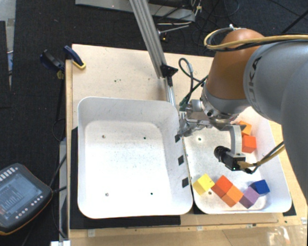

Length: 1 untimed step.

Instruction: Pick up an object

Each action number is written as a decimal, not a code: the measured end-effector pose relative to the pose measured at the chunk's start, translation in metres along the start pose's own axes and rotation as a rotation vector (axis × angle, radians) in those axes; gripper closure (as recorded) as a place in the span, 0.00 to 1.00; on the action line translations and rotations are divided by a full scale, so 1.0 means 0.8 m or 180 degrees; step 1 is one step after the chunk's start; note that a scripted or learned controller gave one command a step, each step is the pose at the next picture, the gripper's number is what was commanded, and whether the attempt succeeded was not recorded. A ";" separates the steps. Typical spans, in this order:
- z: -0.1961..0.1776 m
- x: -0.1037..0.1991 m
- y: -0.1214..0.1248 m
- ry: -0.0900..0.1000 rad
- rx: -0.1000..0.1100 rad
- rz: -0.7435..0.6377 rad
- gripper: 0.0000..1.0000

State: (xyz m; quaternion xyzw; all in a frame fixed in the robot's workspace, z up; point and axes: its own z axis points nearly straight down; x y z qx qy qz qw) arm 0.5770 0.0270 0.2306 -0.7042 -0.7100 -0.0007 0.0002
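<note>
Fingers of the gripper [187, 127] are hidden at this angle, so I cannot tell whether they are spread or pressed together; nothing shows between them. From the overhead camera, the gripper sits low at the seam between the two bins, over the right bin's [280, 197] left edge, with the grey arm [278, 74] and its orange band [233, 67] reaching in from the right. Along the near side of the right bin lie a yellow cube [204, 183], a red-orange block [223, 185], an orange block [233, 195], a purple cube [249, 197] and a blue cube [261, 187], close together. Another orange block [249, 143] lies farther back, beside the wrist. The left bin [93, 112] stands just beside. A teach pendant [13, 196] lies off the bench at lower left.
</note>
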 end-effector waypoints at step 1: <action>0.012 0.065 0.021 0.0000 -0.0002 0.0004 1.00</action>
